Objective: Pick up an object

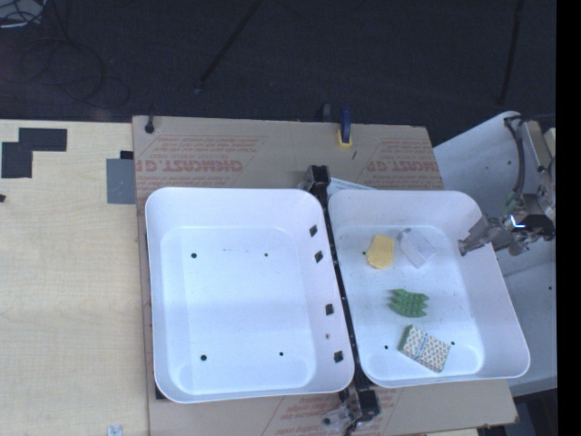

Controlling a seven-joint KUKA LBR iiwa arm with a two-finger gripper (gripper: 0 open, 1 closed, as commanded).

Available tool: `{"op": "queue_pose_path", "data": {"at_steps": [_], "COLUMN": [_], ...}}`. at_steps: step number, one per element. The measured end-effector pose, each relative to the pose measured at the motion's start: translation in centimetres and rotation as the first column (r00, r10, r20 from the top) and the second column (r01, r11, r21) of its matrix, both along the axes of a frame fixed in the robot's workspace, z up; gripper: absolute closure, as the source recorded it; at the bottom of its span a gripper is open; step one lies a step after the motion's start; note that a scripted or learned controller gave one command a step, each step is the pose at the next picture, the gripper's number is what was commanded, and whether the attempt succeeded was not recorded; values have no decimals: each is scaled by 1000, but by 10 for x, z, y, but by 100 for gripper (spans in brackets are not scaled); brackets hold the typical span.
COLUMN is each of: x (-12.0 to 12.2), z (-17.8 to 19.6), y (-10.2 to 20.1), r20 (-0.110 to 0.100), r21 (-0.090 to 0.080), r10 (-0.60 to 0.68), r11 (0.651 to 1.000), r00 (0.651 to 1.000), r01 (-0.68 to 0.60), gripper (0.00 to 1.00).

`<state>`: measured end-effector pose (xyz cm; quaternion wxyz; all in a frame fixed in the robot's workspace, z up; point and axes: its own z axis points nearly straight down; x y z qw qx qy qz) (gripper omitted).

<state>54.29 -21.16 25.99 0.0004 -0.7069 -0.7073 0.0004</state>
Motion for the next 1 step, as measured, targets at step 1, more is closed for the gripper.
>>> {"op": "queue_pose_path", "data": {"at_steps": [1], "x": [0], "z": [10], "y": [-1], "r20": [-1], "r21": [0], "r10": [1], "r11": [1000], "r00": [1000], "r01": [-1], "gripper": [100]}}
